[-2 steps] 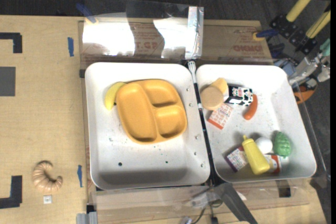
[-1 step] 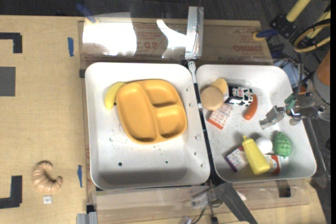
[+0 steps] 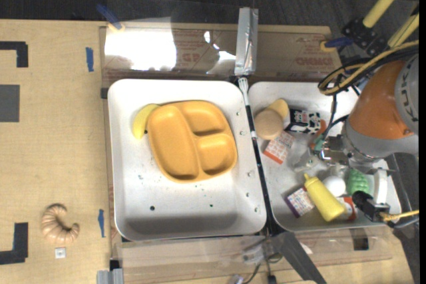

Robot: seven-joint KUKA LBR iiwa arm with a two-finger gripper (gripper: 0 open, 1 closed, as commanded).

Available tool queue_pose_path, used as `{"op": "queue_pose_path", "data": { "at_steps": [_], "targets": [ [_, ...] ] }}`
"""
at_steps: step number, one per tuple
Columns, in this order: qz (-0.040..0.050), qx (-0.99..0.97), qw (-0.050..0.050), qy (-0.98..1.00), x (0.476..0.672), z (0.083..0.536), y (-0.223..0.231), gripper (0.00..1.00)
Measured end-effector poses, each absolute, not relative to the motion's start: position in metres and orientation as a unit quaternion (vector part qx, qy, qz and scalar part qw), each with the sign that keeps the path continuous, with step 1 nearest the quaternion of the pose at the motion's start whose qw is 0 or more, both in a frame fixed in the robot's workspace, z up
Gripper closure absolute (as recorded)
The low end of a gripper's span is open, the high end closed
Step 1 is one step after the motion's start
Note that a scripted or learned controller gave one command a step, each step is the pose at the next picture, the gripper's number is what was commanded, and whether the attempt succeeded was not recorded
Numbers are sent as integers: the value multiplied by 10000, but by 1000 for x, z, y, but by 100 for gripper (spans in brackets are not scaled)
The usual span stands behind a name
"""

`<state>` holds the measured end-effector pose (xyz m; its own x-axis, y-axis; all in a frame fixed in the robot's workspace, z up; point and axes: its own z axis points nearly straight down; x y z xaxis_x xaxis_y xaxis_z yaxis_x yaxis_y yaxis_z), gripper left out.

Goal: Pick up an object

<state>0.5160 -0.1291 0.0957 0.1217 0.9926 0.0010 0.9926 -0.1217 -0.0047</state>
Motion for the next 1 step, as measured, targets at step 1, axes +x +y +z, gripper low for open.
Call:
{"op": "queue_pose_path", "data": {
  "at_steps": [1],
  "targets": [
    [-3, -7499, 1, -6616, 517, 107, -130, 100]
  ]
}}
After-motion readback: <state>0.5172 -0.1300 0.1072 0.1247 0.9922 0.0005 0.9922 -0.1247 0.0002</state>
